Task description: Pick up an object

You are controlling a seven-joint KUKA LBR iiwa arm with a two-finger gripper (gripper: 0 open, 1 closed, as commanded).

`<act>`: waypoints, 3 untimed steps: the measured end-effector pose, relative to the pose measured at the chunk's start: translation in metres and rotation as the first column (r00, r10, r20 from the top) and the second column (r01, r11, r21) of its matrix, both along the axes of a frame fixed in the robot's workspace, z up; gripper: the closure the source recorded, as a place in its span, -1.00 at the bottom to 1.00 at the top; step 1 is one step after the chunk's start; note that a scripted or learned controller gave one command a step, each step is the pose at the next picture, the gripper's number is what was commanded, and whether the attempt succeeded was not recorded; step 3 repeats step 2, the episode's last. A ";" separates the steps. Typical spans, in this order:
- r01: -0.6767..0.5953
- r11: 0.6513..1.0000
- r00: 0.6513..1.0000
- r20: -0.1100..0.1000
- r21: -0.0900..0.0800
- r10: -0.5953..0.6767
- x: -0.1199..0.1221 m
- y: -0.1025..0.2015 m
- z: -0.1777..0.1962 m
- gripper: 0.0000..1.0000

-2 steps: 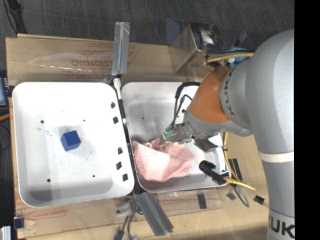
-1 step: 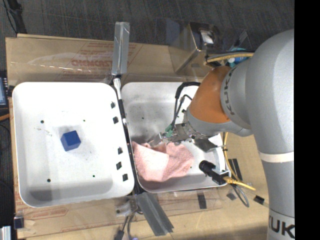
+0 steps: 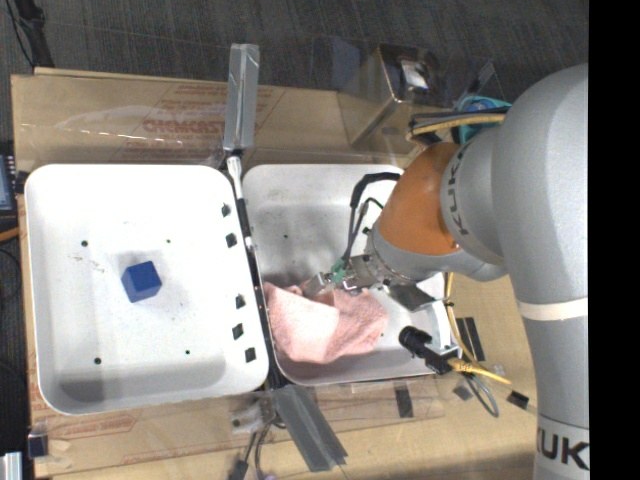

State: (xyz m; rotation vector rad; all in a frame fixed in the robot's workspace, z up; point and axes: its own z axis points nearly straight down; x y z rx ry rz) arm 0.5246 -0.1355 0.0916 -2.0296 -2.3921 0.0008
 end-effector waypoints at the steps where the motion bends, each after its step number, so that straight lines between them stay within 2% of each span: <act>1: -0.005 1.000 1.000 -0.002 0.001 0.005 0.000 0.001 0.009 1.00; 2: -0.005 1.000 1.000 -0.002 0.001 0.005 0.000 0.001 0.009 -1.00; 3: -0.005 1.000 1.000 -0.002 0.001 0.005 0.000 0.001 0.009 -1.00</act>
